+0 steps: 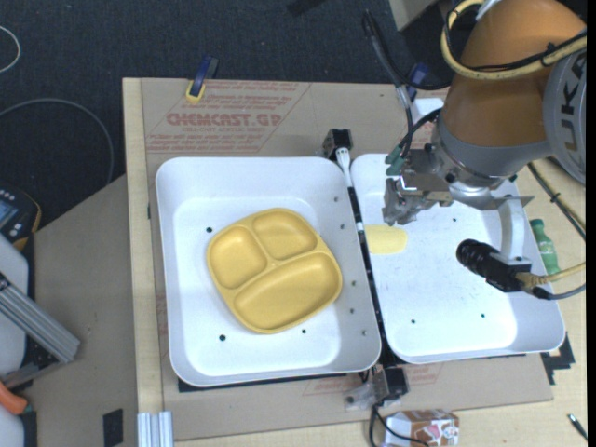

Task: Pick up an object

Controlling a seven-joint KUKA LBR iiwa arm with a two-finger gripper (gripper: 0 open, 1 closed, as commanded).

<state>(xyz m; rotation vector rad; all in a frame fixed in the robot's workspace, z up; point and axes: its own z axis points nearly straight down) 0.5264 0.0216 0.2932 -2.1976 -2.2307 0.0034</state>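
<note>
A small pale yellow piece lies in the right bin, close against its left wall, with open white floor to its right and near side. The left bin holds a yellow divided plate, with bare room all around it. The jaws hang just above the piece's far edge; whether they are spread I cannot tell.

Two shallow white bins sit side by side on a cardboard sheet printed with red lettering; a blue-and-yellow clamp grips the sheet's far edge, over dark carpet
</note>
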